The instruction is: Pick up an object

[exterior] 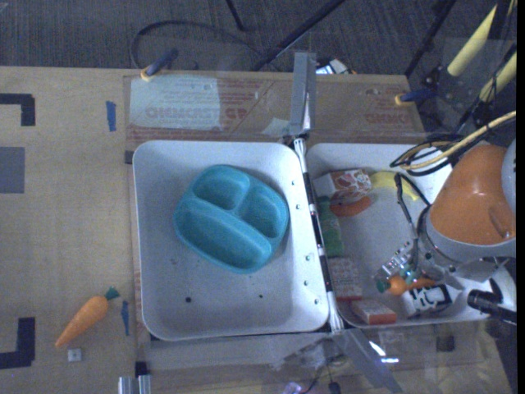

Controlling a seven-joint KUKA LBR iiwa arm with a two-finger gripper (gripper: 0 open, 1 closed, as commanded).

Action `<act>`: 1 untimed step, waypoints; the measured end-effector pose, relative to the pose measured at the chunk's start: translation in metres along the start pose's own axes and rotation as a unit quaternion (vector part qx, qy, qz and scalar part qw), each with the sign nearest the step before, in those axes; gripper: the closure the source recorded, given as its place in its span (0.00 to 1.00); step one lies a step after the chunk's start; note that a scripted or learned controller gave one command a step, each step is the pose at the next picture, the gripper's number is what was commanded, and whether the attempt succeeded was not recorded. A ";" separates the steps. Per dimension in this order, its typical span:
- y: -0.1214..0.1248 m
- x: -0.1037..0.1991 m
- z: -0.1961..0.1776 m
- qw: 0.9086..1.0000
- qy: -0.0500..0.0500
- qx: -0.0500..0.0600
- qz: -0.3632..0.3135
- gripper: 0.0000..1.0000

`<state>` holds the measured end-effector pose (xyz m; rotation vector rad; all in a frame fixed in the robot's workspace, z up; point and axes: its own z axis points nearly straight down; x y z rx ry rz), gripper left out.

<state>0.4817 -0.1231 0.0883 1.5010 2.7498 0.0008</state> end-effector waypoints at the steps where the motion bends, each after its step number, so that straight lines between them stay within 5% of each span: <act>1: 0.094 0.013 -0.128 0.995 0.003 0.002 0.097 1.00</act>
